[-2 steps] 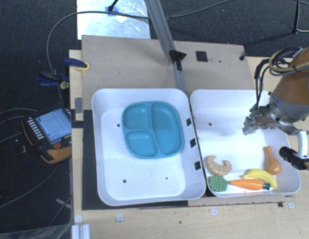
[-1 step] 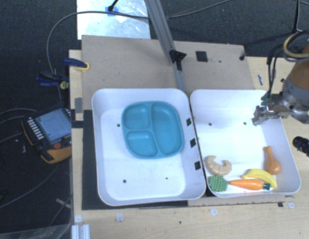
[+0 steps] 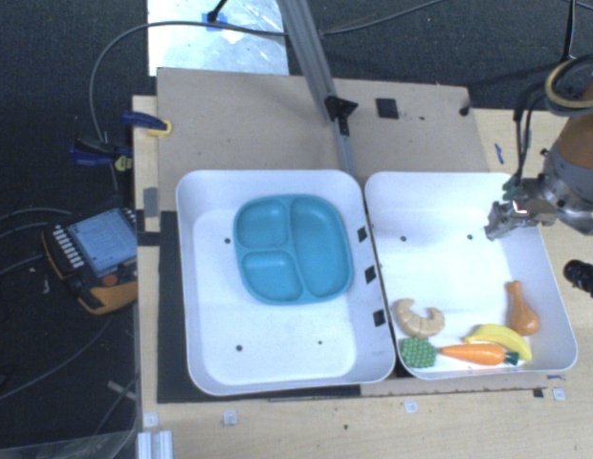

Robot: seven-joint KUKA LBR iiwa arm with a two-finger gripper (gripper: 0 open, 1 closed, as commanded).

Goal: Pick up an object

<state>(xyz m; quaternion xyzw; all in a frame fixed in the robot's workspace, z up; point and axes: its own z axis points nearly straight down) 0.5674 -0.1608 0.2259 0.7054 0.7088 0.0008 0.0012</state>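
The right bin (image 3: 440,213) holds several toy foods along its near side: a tan croissant (image 3: 420,318), a green broccoli piece (image 3: 418,354), an orange carrot (image 3: 473,354), a yellow banana (image 3: 500,338) and a brown drumstick (image 3: 521,308). My gripper (image 3: 509,215) hovers at the right bin's far right edge, well above and behind the drumstick. Nothing shows between its fingers.
The left bin (image 3: 210,304) holds a blue divided plate (image 3: 293,248). A grey pole (image 3: 311,51) slants over the bench behind the bins. Clamps (image 3: 134,122) and a handheld device (image 3: 96,251) lie off the bench's left side.
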